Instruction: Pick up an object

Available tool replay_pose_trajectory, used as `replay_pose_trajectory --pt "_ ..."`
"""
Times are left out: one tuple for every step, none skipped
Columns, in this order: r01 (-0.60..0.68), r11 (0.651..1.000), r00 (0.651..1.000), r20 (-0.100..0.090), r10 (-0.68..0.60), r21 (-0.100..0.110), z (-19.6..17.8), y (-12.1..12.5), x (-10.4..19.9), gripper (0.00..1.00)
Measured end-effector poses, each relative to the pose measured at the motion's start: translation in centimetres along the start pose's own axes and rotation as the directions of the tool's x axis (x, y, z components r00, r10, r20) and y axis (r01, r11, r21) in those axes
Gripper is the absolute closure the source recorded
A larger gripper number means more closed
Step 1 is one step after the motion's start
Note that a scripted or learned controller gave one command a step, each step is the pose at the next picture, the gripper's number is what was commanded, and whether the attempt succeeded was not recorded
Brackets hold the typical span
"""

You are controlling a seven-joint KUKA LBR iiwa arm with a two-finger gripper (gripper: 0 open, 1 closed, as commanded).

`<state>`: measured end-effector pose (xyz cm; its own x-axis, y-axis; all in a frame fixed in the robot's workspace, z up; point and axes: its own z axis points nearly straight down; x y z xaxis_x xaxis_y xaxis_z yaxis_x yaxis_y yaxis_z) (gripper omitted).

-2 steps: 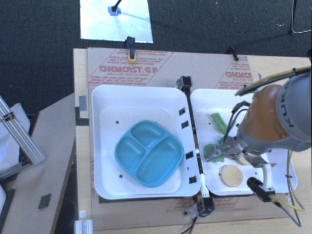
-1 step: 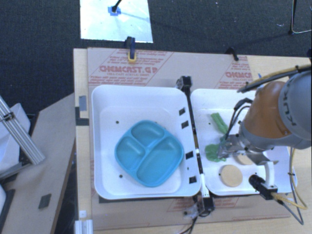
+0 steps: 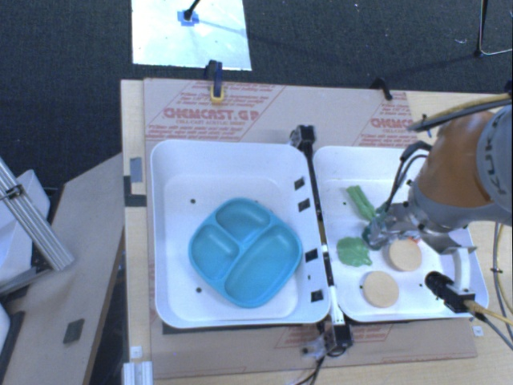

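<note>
Fingers [image 3: 375, 233] low in right bin [image 3: 337, 163], grip state unclear, beside green leaf [image 3: 352, 251]

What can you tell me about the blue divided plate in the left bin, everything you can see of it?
The blue divided plate looks like light blue plastic, a rounded square with soft corners. Raised ridges split it into three compartments: two smaller ones toward the far side, one larger one nearer the camera. It lies flat and right side up, turned at a diagonal, on the floor of the left bin, nearer its right wall. Nothing rests in or against it.
</note>
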<state>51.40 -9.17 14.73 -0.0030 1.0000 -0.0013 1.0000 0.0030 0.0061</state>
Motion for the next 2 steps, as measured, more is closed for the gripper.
replay_pose_trajectory --pt "0.001 1.0 1.0 0.0 -0.001 0.0 -4.4 -0.1 -0.3 1.0" --pt "0.001 1.0 1.0 0.0 -0.001 -0.001 -9.3 0.1 -0.3 1.0"
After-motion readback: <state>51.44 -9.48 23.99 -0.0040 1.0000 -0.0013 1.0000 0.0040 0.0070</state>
